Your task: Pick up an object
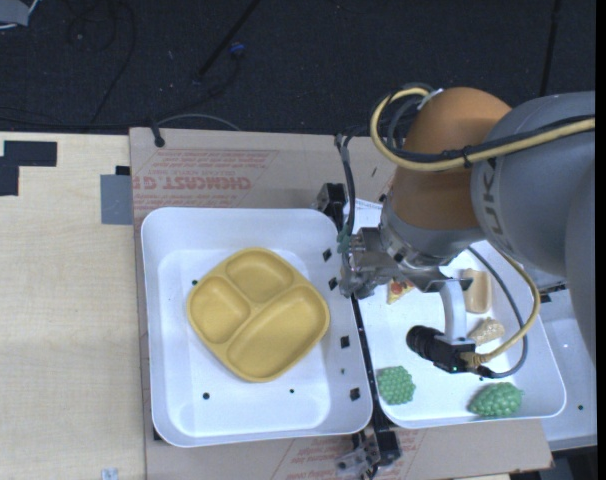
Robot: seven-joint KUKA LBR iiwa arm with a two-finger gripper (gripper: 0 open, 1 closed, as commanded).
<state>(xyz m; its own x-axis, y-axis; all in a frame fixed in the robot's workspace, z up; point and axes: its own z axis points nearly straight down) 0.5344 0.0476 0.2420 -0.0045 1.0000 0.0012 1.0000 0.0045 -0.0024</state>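
**A:** What do you see, from left to right?

**B:** In the left bin (163, 268) lies a yellow divided plate (258, 313), flat, near the middle. Then comes the wall between the bins, and my gripper (363, 273) hangs just over it, at the left edge of the right bin (553, 388). If my fingers are apart or together, I cannot tell; my wrist covers them.

**A:** And what can you pick?

**B:** In the right bin there are two green bumpy pieces, one (394, 384) at the near left and one (497, 399) at the near right. A small orange thing (399, 290) lies just beside me, and pale pieces (479, 293) are farther right.

**A:** How do you do it well?

**B:** I think I must choose one piece and come straight down over its middle. The near left green one has open floor around it. The wall is close to me, so I should keep away from this edge.
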